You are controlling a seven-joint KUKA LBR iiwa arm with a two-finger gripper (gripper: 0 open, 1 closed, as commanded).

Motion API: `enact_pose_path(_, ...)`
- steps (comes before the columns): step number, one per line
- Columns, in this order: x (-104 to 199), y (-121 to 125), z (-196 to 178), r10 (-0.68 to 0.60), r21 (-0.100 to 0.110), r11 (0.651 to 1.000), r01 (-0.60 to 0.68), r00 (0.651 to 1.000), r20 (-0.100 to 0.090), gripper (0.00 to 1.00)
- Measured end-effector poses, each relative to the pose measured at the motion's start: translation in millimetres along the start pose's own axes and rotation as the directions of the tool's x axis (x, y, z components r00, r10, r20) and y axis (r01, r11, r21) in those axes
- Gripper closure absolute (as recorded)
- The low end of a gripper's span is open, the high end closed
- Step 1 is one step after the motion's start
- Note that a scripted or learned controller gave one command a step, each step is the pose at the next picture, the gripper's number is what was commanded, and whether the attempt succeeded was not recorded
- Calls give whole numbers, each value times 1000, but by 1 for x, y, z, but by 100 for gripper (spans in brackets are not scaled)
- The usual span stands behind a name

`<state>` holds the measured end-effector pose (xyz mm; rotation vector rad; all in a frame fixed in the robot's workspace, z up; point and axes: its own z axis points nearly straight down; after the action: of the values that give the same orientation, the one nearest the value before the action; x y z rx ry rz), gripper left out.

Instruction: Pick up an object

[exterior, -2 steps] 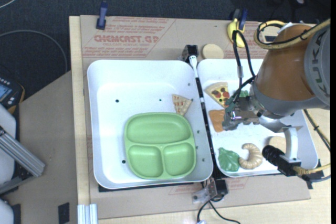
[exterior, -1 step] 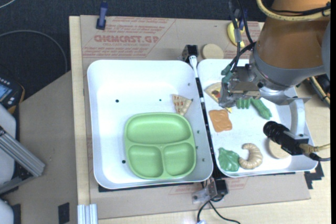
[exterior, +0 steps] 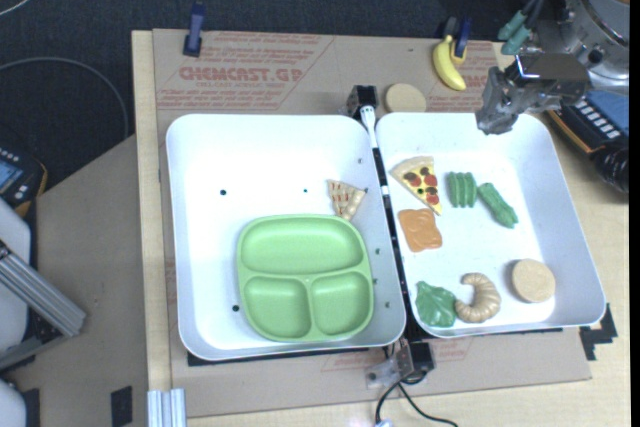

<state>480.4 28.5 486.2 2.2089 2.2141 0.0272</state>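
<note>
- camera view: the worktop [exterior: 250,65] carries two white bins side by side, the left bin [exterior: 200,175] and the right bin [exterior: 560,175].
- the pincer [exterior: 497,118] hangs over the far edge of the right bin, near its back rim; whether it is apart or together i cannot tell, and nothing shows in its grip.
- the arm [exterior: 590,25] comes in from the upper right.
- in the right bin lie a pizza slice [exterior: 417,179], two green pods [exterior: 461,189] and [exterior: 497,204] beside it, an orange slab [exterior: 420,229] just below the pizza, a green leaf [exterior: 434,304], a croissant [exterior: 479,298] touching the leaf, and a round bun [exterior: 531,280] near the front right corner.
- in the left bin sits a green divided tray [exterior: 304,275] toward the front, and a small waffle piece [exterior: 346,198] lies near the wall shared with the right bin.
- outside the bins, on the worktop behind the right bin, lie a banana [exterior: 448,65] and a tan disc [exterior: 405,99].
</note>
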Motion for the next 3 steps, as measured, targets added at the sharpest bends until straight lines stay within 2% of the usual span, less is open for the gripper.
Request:
enact_pose_path(1, 71, -1, 2, -6, 18, 1000, 6, 1000, 1, 100)
enact_pose_path(2, 129, -3, 65, -3, 29, 1000, 3, 1000, 3, 100)
enact_pose_path(3, 126, -2, 51, -1, 21, 1000, 1, 1000, 3, 100)
